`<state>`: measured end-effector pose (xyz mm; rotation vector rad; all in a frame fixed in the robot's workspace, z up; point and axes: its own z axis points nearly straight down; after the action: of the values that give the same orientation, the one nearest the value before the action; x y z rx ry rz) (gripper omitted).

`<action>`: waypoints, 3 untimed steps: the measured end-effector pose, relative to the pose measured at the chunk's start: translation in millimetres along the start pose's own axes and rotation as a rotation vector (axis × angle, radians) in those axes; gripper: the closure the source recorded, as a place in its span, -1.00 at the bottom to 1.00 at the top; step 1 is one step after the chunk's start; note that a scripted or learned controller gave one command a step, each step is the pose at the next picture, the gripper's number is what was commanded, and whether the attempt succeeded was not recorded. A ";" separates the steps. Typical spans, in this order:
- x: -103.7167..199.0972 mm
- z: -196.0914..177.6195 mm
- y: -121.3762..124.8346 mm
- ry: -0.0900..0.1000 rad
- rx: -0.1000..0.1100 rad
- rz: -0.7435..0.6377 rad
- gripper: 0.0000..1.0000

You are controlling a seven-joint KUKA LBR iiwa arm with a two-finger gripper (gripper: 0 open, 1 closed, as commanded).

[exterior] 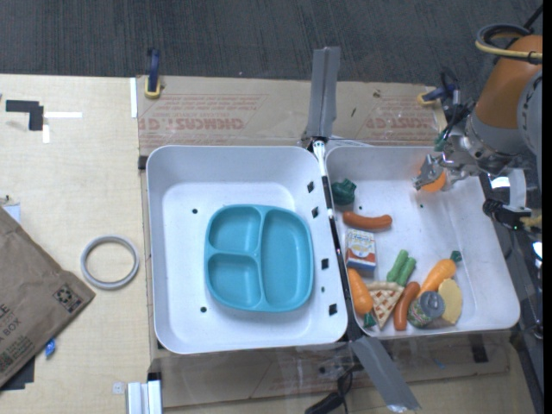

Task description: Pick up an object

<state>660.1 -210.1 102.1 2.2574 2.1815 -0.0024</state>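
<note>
1. The end effector [431, 177] is hanging over the upper right part of the right bin [483, 231], pinching one small orange object [437, 180] between its fingers, above the bin floor.
2. One arm [504, 93], grey with an orange band, is reaching in from the right.
3. The right bin is holding a pile of toy food along its lower half: one dark green piece [344, 191] near the top left corner, one sausage [368, 222] just below it, one small carton [360, 251] under that.
4. Two carrots are lying there: one [440, 272] to the right, one [359, 291] at the left wall. One pizza slice [385, 302] is sitting beside the left carrot, one green pod [400, 266] above it, one red-orange stick [405, 305] beside it.
5. One yellow round piece [450, 300] and one grey-green lump [423, 312] are touching at the lower right; exact kind too blurry to tell.
6. The left bin [172, 231] is holding one teal three-compartment plate [260, 258], roughly centred.
7. Two bins are sitting side by side, touching at a central divider, on brown cardboard [233, 110].
8. The surface [69, 179] at left is pale wood, carrying one grey tape ring [110, 260] and one brown cardboard box [30, 300] at the edge.
9. Two blue clamps are gripping the cardboard: one [153, 69] at left, one [447, 89] at right.
10. Dark carpet [216, 15] is running across the top.
</note>
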 end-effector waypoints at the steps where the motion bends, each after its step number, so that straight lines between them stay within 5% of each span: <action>1: -1.0 -49.0 -0.8 0.001 -0.001 0.121 1.00; 2: 12.6 9.3 -27.4 0.001 0.001 0.233 1.00; 3: 108.4 -116.0 -4.5 0.001 0.000 -0.023 1.00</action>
<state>659.3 -101.3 217.8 2.2332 2.2078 -0.0008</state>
